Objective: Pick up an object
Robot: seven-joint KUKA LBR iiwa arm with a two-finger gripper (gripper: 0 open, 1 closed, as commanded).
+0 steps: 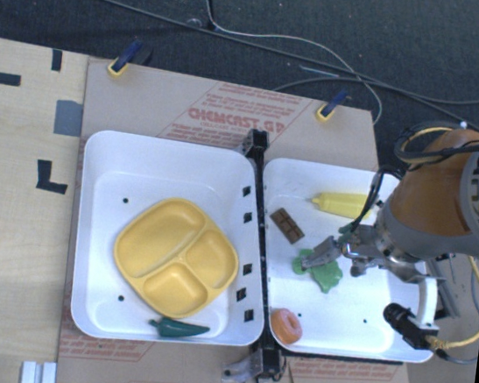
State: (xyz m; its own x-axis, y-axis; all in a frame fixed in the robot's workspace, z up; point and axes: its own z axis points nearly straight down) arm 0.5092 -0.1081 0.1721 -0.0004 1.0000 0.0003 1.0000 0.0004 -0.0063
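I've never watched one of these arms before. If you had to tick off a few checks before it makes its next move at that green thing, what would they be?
1. Gripper is over the right bin: ok.
2. Gripper sits at the green toy: ok.
3. Toy seen between the fingers: cannot tell.
4. Brown block lies apart from the green toy: ok.
5. Yellow object and donut lie away from the gripper: ok.
6. Green toy lifted off the bin floor: cannot tell.

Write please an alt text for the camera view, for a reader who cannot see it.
The gripper is low in the right bin, at a green toy; a yellow piece, a brown block and an orange ring lie around. The left bin holds a yellow divided plate and a dark green piece.
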